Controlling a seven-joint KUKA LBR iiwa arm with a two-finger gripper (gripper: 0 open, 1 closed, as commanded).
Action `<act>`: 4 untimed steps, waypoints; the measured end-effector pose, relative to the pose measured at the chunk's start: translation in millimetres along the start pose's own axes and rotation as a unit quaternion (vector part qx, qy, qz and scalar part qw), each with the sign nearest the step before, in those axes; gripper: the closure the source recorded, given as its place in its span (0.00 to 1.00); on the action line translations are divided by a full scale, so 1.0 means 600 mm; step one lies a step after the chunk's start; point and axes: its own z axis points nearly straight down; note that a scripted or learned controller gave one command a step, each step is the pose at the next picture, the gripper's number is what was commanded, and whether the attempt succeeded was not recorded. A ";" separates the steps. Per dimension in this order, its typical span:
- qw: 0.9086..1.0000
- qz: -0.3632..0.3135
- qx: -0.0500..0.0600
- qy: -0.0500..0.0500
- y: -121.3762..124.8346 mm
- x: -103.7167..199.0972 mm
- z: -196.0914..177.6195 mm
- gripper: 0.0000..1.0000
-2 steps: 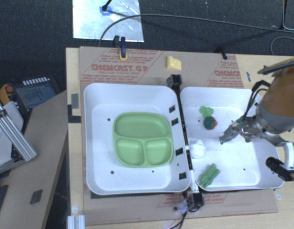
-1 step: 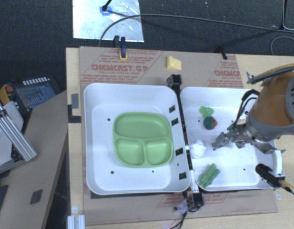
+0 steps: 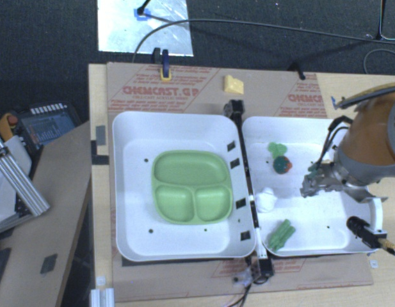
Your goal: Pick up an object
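Gripper (image 3: 310, 185) over right bin (image 3: 312, 128), finger state unreadable | nearest candidate: green-and-red ball (image 3: 283, 165), just left of gripper, beside green leafy piece (image 3: 277, 149) | advice: centre above ball, descend straight, avoid bin wall.

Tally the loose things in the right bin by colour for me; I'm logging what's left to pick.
Green: 2, a small green piece near the far wall and a long green piece near the front wall
Green and orange: 1, a round ball
White: 1, a small white lump by the divider
Total: 4
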 end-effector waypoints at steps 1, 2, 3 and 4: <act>1.000 0.000 -0.002 0.000 -0.005 -0.012 -0.100 1.00; 1.000 -0.002 -0.002 0.000 0.008 -0.001 -0.182 1.00; 1.000 -0.001 -0.001 0.000 0.010 -0.001 -0.206 1.00; 1.000 -0.004 0.000 0.001 0.018 0.078 -0.207 1.00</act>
